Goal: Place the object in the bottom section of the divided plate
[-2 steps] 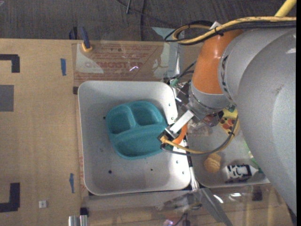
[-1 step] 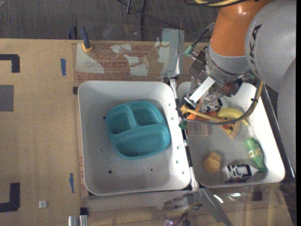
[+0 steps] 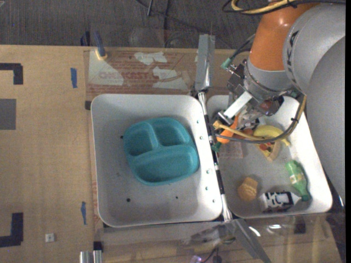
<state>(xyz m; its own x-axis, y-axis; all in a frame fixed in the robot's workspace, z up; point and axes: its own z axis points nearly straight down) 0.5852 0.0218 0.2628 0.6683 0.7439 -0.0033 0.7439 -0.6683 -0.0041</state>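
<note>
Grey arm (image 3: pixel 307 53) reaches over the right bin (image 3: pixel 323 201); whether its jaws are spread cannot be told. Teal plate (image 3: pixel 160 150) lies in the left bin (image 3: pixel 109 201), long axis running left-right. Yellow banana (image 3: pixel 268 131) lies near the wrist, pointing left-right.

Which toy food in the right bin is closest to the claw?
The banana. It lies right beside the claw, while the green bottle and the small bun sit farther down the bin.

Divided plate (image 3: pixel 160 150) in left bin (image 3: pixel 107 196), banana (image 3: pixel 269 131), bottle (image 3: pixel 298 178) in right bin (image 3: pixel 321 201)
</note>
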